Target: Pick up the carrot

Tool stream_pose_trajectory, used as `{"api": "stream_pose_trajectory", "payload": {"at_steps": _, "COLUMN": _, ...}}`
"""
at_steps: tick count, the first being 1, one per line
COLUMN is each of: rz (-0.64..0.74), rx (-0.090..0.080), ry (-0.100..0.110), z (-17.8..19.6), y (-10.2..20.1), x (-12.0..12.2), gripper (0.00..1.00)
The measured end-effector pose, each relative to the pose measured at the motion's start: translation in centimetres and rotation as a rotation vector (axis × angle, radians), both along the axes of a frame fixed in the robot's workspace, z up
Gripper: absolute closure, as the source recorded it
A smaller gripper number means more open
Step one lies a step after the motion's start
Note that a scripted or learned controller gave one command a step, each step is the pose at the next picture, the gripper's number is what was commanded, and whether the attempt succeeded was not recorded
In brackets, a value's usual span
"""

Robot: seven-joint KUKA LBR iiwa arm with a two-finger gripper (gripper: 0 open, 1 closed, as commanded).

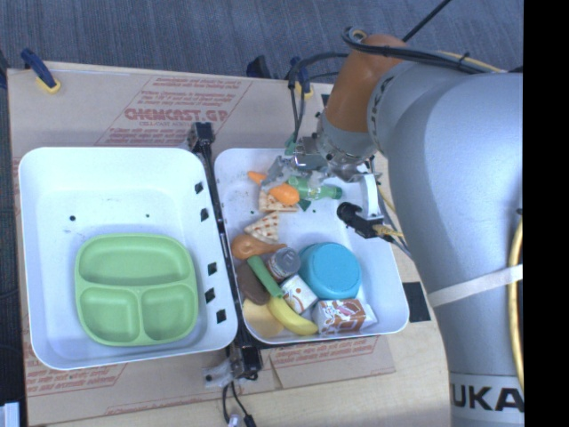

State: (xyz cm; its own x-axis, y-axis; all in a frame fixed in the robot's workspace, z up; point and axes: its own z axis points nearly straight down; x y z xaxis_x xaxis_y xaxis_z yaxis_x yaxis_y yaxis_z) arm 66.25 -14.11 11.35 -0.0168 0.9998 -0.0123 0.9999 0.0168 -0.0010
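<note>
Left bin (44, 238): a shallow white plastic tray with rounded corners lay at the 9 o'clock side of the table (160, 105), whose brown printed cardboard showed above it. It held a pale green divided plate (136, 287), smooth and matte, with three compartments.

Right bin (391, 301): a matching white tray sat just beside the first, crowded with toy food. Toward its 6 o'clock end lay a glossy yellow banana (289, 317), a small printed carton (342, 314), a round blue bowl (331, 269) and a metal-topped can (284, 261). Nearer the middle lay a tan waffle-textured wedge (263, 228).

Task object: the carrot (283, 194), a smooth orange plastic piece with a green stub at its 3 o'clock end, lay in the upper part of the right bin, its long axis apparently running roughly 9 to 3 o'clock; the exact outline was partly blurred among neighbouring pieces.

Gripper (307, 163): the metallic jaws hung over the bin's 12 o'clock end, with the carrot just below them toward 7 o'clock. Whether they were released or clenched could not be told, and nothing was visibly between them. The likely next move was a short shift toward 7 o'clock, with the jaws set across the carrot's long axis.

Arm (444, 194): smooth grey casing with an orange band entered from 3 o'clock.
</note>
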Motion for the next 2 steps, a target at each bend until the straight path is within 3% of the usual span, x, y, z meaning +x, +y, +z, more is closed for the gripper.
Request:
{"api": "stream_pose_trajectory", "payload": {"at_steps": 1, "rz": -0.256, "rx": 0.020, "ry": 0.019, "z": -2.05, "y": -0.39, "x": -0.67, "gripper": 0.00}}
{"api": "stream_pose_trajectory", "payload": {"at_steps": 2, "rz": -0.246, "rx": 0.019, "ry": 0.034, "z": -1.26, "y": -0.43, "x": -0.89, "gripper": 1.00}}
